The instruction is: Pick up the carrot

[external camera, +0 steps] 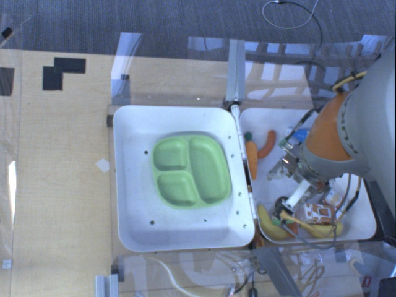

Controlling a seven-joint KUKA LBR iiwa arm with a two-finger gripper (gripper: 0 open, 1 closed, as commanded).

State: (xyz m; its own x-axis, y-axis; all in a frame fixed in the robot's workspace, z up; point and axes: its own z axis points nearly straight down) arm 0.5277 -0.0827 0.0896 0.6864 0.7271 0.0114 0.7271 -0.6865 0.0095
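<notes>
jaws: can't tell from this angle how far open they stand or whether anything sits between them; my own wrist hardware clutters that spot. they hang over the middle of the right bin (272, 120), below the orange band of my arm (356, 119), which comes in from the right and covers much of that bin's far side.

carrot (251, 158) is in the right bin, lying lengthwise right along the bin's left wall, beside the divider between the two bins. green top points to the far end, orange tip points toward the near end. it lies flat on the bin floor, to the left of my jaws and apart from them.

a red-orange curved piece (267, 143) lies just right of the carrot's upper half, close to it; can't tell if they touch. a banana (270, 223) sits in the near left corner of the right bin, below the carrot and apart from it. a second yellow piece (323, 229) lies along the near wall further right, with a printed packet (315, 213) just above it.

left bin (133, 166) holds a green divided plate (190, 170) with three compartments, roughly centred. both bins sit on the pale wood surface (55, 166), which carries black patches (62, 73) at its far left.
</notes>
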